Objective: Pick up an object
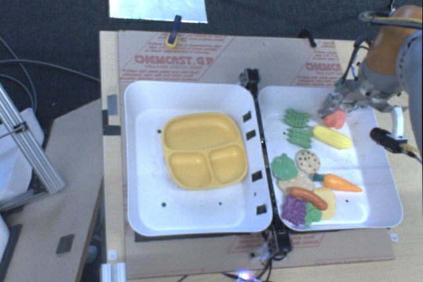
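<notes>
The gripper [332, 107] hangs over a pink-red toy [336, 119] at about one o'clock in the right bin [383, 172]; its grip cannot be told. Bare floor lies toward the bin's three o'clock rim.

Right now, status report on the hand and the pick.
Hand low over small pink-red toy, right white bin. Grip unconfirmed. Yellow toy corn cob close beside.

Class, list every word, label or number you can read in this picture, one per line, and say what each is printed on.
"CHEMCAST GP", in red, on the brown sheet behind the left bin.
"CHEMCAST", red, slanted and partly cut off, on the same sheet behind the right bin.
Smaller red print beside both is too blurred to read.
No text can be made out on the yellow tray or the toy food.
</notes>
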Motion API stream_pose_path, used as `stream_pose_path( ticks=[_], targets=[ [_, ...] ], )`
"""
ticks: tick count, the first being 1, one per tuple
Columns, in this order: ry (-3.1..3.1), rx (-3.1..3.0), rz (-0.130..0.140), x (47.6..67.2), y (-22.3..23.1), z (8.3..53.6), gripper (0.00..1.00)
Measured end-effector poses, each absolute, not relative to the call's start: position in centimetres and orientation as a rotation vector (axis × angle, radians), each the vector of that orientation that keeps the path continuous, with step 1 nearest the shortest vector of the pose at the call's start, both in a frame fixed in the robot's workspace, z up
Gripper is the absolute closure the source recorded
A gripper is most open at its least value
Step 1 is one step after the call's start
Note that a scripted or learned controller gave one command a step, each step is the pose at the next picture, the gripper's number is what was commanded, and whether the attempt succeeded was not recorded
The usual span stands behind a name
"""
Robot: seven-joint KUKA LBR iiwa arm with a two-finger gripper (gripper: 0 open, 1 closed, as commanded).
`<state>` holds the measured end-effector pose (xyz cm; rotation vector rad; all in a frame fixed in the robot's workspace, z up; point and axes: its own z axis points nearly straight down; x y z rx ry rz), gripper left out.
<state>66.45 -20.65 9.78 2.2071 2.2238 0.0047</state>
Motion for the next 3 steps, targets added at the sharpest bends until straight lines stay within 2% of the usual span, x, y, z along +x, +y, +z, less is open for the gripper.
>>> stream_pose_path(
  ticks=[1,2,3],
  targets=[
    [2.232,2.206,0.006,67.1,-10.7,8.6,1.00],
    [2.228,2.205,0.014,65.0,-5.1,19.2,1.00],
    [2.234,2.208,0.008,63.7,2.3,21.1,1.00]
  ],
)
